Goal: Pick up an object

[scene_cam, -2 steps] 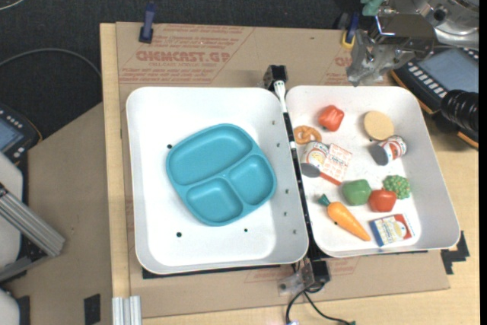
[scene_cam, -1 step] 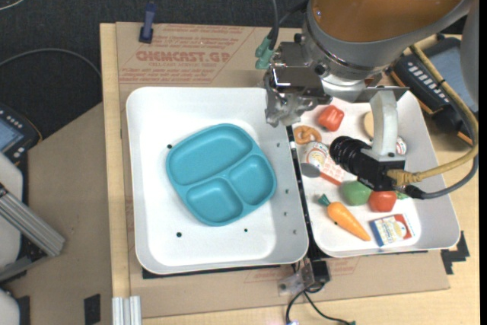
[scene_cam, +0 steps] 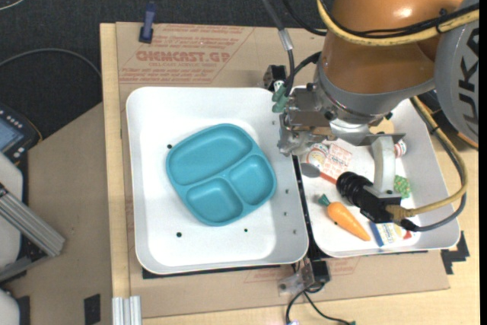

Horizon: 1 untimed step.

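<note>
A smooth teal three-compartment plate (scene_cam: pixel 221 173) with rounded corners lies in the left bin (scene_cam: pixel 144 164), bare white floor all around it. Just right of the plate the gripper (scene_cam: pixel 291 135) hangs over the bins' shared rim; whether it is spread or pressed together cannot be told. Further right, a tapered orange carrot (scene_cam: pixel 347 219) lies in the crowded right bin (scene_cam: pixel 327 238).

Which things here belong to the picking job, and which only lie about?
Job: pincer, orange carrot, printed packet, blue divided plate, left bin, right bin.
Lying about: blue clip on the cardboard sheet.
</note>
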Available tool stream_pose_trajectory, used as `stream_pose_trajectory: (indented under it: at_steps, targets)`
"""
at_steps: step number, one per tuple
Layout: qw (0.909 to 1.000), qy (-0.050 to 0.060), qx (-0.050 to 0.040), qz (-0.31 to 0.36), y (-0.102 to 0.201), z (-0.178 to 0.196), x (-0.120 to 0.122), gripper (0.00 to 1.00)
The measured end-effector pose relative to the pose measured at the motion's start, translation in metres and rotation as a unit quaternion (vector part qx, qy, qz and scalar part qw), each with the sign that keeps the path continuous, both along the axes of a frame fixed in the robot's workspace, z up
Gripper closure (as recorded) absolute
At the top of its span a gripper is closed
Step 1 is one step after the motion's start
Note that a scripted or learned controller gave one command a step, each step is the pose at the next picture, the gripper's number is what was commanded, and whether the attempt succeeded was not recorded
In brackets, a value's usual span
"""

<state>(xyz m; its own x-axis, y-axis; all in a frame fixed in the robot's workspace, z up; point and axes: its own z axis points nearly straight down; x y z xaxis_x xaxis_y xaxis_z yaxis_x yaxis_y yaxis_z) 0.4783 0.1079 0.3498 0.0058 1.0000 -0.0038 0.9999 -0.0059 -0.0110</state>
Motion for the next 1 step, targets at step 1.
stream_pose_trajectory:
  at_steps: [1]
  targets:
    - [1.0000,-0.007,0.0023,0.002,0.0029,0.0162,0.0015,1.00]
